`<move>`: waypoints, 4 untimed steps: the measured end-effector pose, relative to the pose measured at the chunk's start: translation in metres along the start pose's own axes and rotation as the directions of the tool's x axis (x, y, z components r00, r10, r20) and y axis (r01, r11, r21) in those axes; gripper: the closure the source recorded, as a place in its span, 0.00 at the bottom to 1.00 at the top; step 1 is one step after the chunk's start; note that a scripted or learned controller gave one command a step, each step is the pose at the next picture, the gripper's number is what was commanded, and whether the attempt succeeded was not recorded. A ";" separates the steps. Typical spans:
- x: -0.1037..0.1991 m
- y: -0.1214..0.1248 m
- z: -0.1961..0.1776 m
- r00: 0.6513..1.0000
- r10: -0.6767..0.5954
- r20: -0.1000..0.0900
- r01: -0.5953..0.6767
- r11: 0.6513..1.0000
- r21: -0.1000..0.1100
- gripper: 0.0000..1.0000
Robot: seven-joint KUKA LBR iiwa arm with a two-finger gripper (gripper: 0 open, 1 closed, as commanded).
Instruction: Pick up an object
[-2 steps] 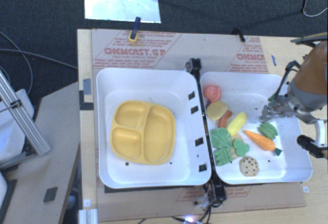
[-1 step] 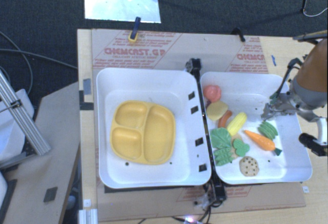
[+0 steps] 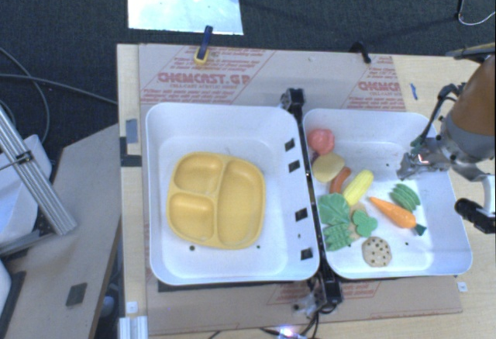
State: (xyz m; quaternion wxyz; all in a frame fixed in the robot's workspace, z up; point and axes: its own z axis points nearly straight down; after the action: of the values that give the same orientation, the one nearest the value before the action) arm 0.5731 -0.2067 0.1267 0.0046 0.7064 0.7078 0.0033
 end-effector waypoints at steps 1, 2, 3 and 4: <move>0.000 0.001 -0.011 1.000 0.000 0.000 0.000 1.000 -0.003 1.00; 0.000 0.002 -0.021 1.000 -0.001 0.000 0.001 1.000 -0.006 1.00; 0.000 -0.058 -0.061 1.000 0.003 -0.002 -0.003 1.000 0.011 1.00; 0.000 -0.056 -0.059 1.000 0.001 -0.002 -0.001 1.000 0.009 0.00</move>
State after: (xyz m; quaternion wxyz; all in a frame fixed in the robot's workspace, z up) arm 0.5166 -0.2063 0.1850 0.0009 0.7067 0.7076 0.0007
